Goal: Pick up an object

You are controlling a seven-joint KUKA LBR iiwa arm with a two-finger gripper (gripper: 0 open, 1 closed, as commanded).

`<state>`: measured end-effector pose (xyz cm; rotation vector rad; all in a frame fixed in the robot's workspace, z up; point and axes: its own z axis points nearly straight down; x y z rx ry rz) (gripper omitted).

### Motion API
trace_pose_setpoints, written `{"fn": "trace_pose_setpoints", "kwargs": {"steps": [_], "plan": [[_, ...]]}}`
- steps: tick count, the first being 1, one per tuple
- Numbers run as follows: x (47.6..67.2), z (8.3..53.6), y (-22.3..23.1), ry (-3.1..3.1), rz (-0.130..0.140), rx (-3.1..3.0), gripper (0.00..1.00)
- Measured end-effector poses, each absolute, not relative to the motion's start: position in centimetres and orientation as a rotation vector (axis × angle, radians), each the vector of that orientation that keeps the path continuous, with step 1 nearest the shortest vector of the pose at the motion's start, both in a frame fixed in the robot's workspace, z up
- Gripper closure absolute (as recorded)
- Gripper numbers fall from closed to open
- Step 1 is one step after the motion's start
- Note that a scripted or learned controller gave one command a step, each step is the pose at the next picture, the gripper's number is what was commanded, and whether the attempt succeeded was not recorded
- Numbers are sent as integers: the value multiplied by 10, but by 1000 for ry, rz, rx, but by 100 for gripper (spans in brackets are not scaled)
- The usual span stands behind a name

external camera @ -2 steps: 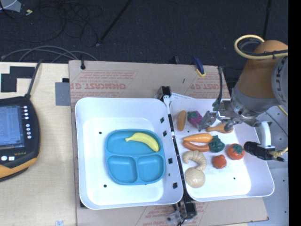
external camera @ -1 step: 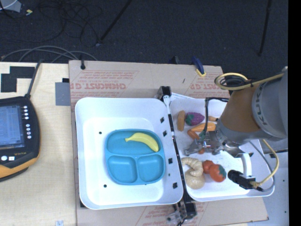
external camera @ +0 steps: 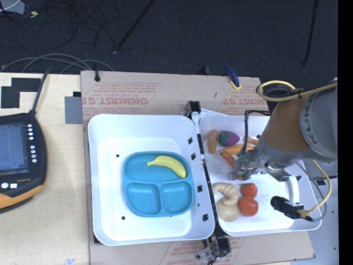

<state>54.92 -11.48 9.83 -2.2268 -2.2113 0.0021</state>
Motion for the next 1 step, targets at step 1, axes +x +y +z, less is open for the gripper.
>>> {"fn": "trace_pose_setpoints", "kwargs": {"steps": [1], "plan": [[519,192,-28,-2228,-5,-2212,100]]}}
